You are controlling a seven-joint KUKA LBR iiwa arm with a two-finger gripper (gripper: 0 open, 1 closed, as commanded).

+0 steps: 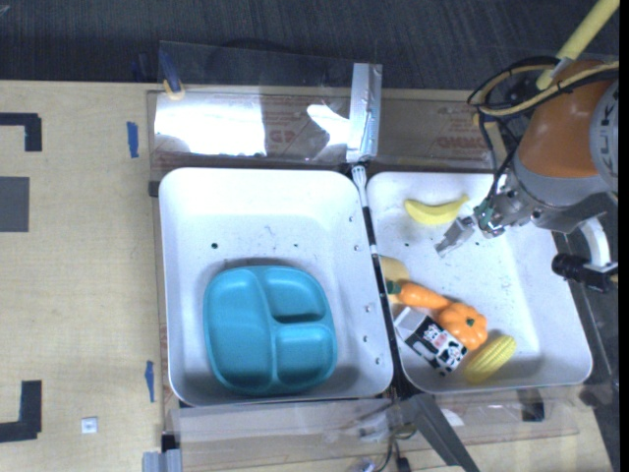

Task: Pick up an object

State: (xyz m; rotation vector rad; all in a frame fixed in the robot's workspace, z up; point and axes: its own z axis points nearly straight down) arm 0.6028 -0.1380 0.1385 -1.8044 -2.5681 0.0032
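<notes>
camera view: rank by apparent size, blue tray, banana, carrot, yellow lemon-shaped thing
1. Blue tray in the left bin, by far the largest.
2. Banana, near the pincer.
3. Carrot and yellow lemon-shaped thing: too close to rank; both are partly hidden by neighbours in the pile.

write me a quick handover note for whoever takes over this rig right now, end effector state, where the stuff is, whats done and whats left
End effector: low over the upper part of the right bin, just right of the banana, with nothing between its fingers. Whether they are open or shut is not clear.

Things: banana at the top of the right bin. Carrot, small orange pumpkin, black-and-white box and lemon are bunched along that bin's lower left. A blue divided tray lies in the left bin.

Done: nothing lifted yet.

Left: grasp one object, probably the banana since it is nearest, and lift it.
</notes>
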